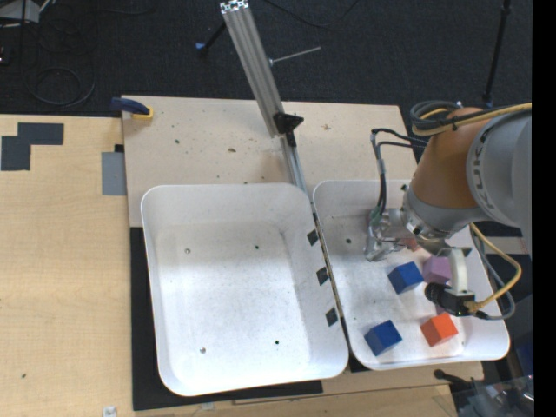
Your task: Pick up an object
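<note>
The gripper (380, 243) is hovering in the right bin (347, 202); its grip state is unclear, and it risks missing the nearby blue cube (405, 277).

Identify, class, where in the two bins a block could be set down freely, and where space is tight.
Free: the left bin, its floor bare from its outer rim to the divider; also the right bin's upper-left corner. Crowded: its lower right, where two blue blocks, a purple block and an orange block cluster by the gripper.
</note>
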You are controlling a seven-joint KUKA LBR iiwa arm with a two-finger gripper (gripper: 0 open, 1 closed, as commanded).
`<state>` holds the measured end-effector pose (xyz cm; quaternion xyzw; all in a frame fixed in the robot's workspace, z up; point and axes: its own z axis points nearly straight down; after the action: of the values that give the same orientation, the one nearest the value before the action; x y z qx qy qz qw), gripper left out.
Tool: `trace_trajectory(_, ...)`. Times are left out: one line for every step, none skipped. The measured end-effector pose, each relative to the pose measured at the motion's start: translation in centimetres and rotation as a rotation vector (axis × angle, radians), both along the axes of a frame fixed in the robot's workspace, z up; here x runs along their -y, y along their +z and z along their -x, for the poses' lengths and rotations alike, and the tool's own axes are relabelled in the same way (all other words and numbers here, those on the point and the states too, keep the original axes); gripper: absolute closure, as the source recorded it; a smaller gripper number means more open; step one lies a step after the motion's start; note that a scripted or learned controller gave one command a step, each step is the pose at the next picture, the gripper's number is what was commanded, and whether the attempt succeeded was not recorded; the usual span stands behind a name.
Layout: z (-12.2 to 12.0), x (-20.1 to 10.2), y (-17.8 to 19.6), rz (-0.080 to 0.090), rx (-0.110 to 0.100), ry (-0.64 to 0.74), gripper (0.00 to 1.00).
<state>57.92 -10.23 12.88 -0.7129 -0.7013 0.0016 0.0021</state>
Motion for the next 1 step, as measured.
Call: trace_trajectory(0.91, 0.25, 4.95, 0.001, 0.007, 0.006, 1.0)
